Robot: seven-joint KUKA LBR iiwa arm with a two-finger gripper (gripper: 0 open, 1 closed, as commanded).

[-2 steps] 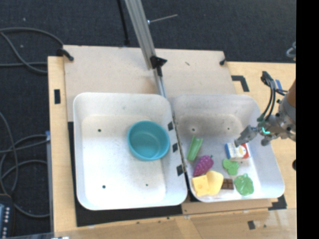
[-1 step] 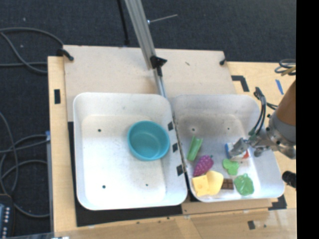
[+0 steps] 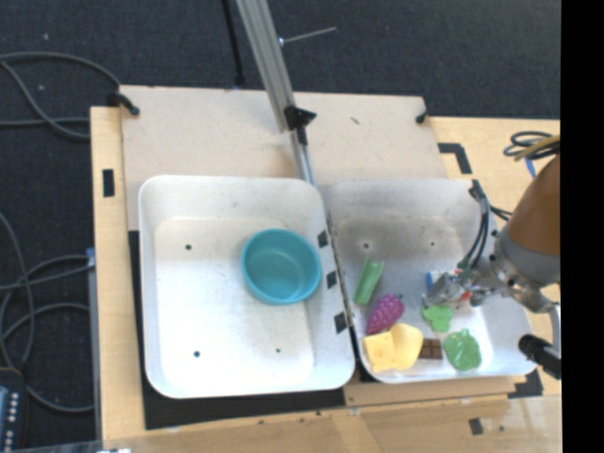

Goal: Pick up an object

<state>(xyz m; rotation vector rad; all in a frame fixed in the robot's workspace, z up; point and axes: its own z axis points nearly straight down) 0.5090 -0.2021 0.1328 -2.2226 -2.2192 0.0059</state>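
Gripper (image 3: 444,293) low in the right bin (image 3: 396,206), near its right edge, apparently just above a small green object (image 3: 437,317) (claw state indiscernible, view blurred).

Open floor behind toys (image 3: 415,333) in right bin (image 3: 401,206)

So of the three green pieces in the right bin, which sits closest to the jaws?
The small green piece just below the gripper. The green cylinder lies far off by the bin divider, and the larger green item sits lower, near the front edge.
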